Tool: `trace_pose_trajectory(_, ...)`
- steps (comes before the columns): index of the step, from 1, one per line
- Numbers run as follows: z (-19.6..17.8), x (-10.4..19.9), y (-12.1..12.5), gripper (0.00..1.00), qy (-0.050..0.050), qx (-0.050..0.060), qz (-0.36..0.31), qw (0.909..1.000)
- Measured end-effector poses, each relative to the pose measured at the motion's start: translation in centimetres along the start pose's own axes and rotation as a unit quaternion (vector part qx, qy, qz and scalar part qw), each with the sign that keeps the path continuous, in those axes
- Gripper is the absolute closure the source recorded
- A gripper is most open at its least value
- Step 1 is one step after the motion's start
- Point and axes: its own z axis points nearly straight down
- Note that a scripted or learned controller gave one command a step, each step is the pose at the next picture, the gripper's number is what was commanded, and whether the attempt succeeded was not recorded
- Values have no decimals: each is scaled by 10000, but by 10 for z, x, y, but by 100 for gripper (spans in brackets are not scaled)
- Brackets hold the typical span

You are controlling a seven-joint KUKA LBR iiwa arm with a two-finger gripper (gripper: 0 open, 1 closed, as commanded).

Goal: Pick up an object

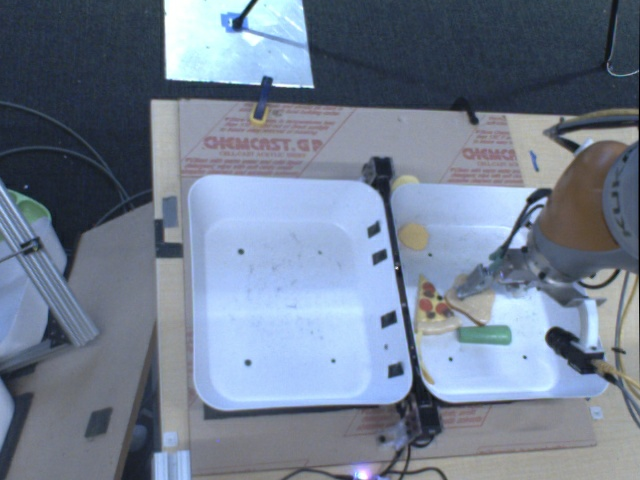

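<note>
The right bin (520, 204) holds several small things. A toy pizza slice (433, 307) lies by its left wall, with a tan wedge-shaped piece (474, 306) beside it. A green cylinder (485, 335) lies just below those two, and a round yellow piece (413, 235) rests near the upper left corner. My gripper (487, 279) reaches in from the right and hangs low over the upper edge of the tan piece. Nothing shows as held.
The left bin (215, 208) stands beside the right one, and a black divider with clips (392, 288) runs between them. A pale yellow ball (405, 182) sits at the right bin's upper left rim. Cardboard (300, 133) lies under both bins.
</note>
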Motion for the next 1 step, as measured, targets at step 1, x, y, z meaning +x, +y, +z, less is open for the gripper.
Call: trace_pose_trajectory(1,-86,60,-39,0,14,-9,-58,10000)
